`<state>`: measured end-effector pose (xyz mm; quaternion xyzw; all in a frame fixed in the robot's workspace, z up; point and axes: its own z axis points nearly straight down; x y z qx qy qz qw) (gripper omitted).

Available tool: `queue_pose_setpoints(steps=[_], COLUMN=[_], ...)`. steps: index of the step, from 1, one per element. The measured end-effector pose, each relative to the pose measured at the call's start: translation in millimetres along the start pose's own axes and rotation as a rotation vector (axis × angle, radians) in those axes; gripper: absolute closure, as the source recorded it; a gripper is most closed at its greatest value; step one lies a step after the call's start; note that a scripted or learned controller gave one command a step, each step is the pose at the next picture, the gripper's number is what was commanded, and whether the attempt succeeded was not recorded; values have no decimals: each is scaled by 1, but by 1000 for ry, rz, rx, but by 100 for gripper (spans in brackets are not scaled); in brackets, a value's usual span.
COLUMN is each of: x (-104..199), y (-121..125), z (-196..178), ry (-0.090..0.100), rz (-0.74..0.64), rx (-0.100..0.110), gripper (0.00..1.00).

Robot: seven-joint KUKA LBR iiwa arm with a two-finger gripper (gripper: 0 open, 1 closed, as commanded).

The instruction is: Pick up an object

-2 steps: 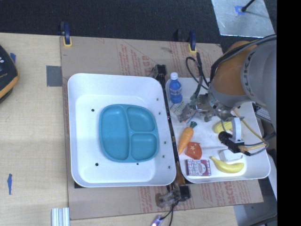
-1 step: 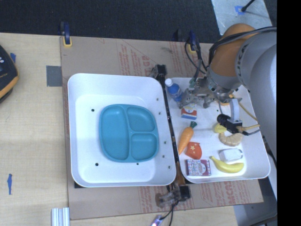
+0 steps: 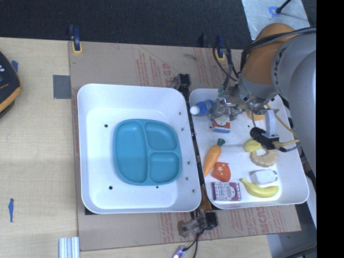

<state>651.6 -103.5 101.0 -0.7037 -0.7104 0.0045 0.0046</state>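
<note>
Several toys sit below our gripper [image 3: 223, 109]; we can't tell its state. The carrot [image 3: 212, 159] looks light, stiff, slick: grab mid-body.

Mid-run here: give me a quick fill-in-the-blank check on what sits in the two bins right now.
1. The blue divided plate lies in the ____ bin.
2. The carrot lies in the ____ bin.
3. The banana in the right bin is ____ in colour.
4. The gripper is over the ____ bin.

Missing words: left; right; yellow; right
</note>
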Motion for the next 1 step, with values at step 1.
queue_pose_setpoints(steps=[1], x=[52], y=[-48], z=[-91], ry=[1], rz=[4], rx=[-10], gripper=[100])
